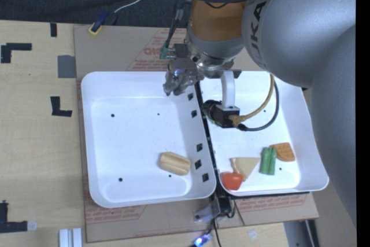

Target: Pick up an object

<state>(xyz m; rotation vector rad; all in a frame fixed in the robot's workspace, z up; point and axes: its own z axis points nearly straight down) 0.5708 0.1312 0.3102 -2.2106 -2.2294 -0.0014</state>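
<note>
A tan bread-roll-shaped block (pixel 174 163) lies in the left bin (pixel 115 130), near its front right corner. In the right bin (pixel 300 124) a pale wedge (pixel 245 166), a red piece (pixel 232 181), a green block (pixel 267 160) and an orange piece (pixel 284 151) cluster along the front. My gripper (pixel 178 83) hangs under the orange wrist band, over the back right corner of the left bin, close to the divider. It is far from the tan block and nothing shows in its grasp.
The big grey arm covers the back and right side of the right bin. A black fitting with a cable (pixel 222 114) hangs just right of the divider (pixel 199 136). Both bins sit on a cardboard sheet (pixel 115 49).
</note>
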